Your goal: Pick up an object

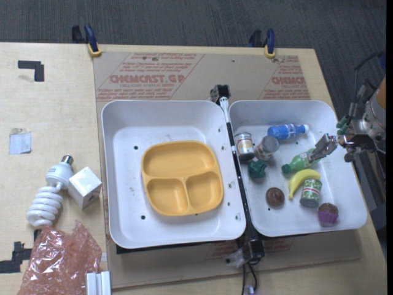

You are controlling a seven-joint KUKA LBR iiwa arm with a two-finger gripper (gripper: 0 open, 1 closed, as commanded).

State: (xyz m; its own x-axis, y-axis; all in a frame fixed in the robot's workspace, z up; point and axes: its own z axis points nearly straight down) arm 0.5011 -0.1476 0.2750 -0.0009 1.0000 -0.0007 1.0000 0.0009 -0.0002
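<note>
2 white bins sit side by side on the bench. The left bin (123, 165) holds a yellow divided plate (182, 178) with 3 compartments. The right bin (344, 189) holds the small things.

In the right bin, a blue bottle (286, 130) lies on its side near the 12 o'clock edge. Toward 10 o'clock, a small can (244, 145) stands close to the wall shared with the left bin, with a grey tin (268, 145) just beside it and a dark green piece (257, 169) below them. Near the middle lies a green bottle (299, 161), tilted, and a banana (303, 180) just under it. A jar with a green label (311, 193) touches the banana at its lower side. A brown round thing (274, 196) sits toward 6 o'clock, and a purple cup (328, 214) toward 5 o'clock.

The gripper (324, 147) comes in from 3 o'clock, its tip over the upper end of the green bottle. Whether it is wide, narrow or holding anything, I cannot tell.

On the bench at 9 o'clock of the bins lie a spiral light bulb (49, 195), a white cube (85, 187) and crumpled pink plastic wrap (58, 260).
</note>
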